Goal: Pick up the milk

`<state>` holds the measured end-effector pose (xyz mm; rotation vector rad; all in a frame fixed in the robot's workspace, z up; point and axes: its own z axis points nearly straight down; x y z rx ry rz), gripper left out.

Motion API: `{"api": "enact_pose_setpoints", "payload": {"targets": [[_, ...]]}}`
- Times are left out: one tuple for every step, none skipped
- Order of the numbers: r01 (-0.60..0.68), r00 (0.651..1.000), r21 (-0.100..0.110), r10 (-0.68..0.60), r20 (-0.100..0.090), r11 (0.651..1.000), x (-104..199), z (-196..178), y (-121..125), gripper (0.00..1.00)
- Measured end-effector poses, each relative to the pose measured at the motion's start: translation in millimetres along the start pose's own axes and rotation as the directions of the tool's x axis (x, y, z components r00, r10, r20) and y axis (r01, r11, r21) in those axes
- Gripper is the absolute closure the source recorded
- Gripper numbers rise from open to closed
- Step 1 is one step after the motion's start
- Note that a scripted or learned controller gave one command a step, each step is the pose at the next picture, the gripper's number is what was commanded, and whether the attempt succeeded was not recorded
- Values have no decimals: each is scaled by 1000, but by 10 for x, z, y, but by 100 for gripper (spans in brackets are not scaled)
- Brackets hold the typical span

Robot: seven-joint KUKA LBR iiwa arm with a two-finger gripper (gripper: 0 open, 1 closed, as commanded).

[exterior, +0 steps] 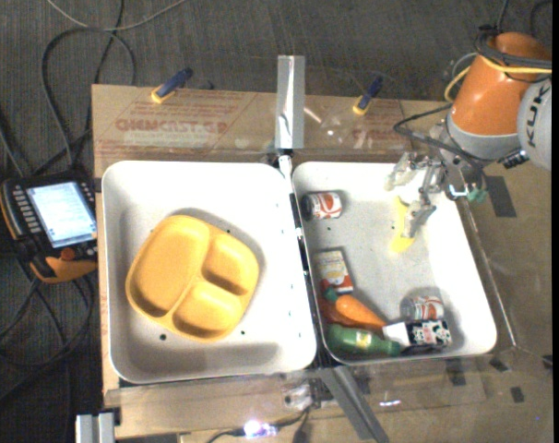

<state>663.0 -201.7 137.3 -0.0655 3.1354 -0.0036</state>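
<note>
Hand (418, 187) above right bin's far edge — finger state: cannot tell. Milk (429, 334) well apart, toward near corner — lying flat.

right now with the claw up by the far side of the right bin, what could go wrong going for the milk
1. The milk carton lies in the near right corner, pressed against a can and the green bottle; the claw may catch a neighbour instead.
2. The carton sits close to the bin wall, so a finger could strike the rim.
3. A yellow item lies just below the claw and may get knocked.
</note>
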Motion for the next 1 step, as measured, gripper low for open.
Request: {"api": "enact_pose_setpoints", "payload": {"targets": [[124,992,-1,-124,-2,992,388,-535,114,0]]}}
